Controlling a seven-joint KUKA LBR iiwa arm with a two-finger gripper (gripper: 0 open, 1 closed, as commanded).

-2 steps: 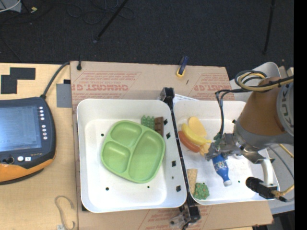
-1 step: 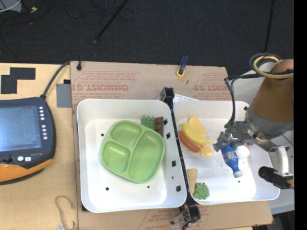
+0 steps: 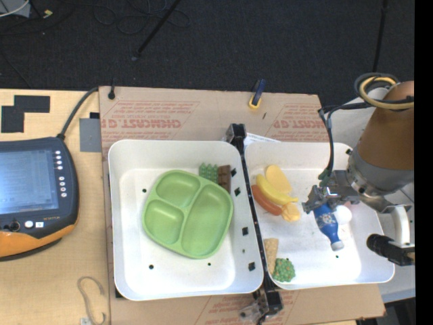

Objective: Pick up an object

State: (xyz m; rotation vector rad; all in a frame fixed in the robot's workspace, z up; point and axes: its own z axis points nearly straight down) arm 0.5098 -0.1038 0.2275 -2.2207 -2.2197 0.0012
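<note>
Hovering gripper (image 3: pixel 323 200), finger state unclear, touching blue bottle (image 3: pixel 329 226), toy hot dog (image 3: pixel 274 193) beside, broccoli (image 3: pixel 283 270) nearer front.

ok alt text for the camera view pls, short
A grey robot arm reaches from the right, its end effector low over a blue and white bottle in the right white bin, which also holds a toy hot dog, a cracker and a green broccoli piece. The left bin holds a green divided plate.

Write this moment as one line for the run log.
end effector: over right bin, at blue bottle | grasp: unconfirmed | green plate: left bin
</note>
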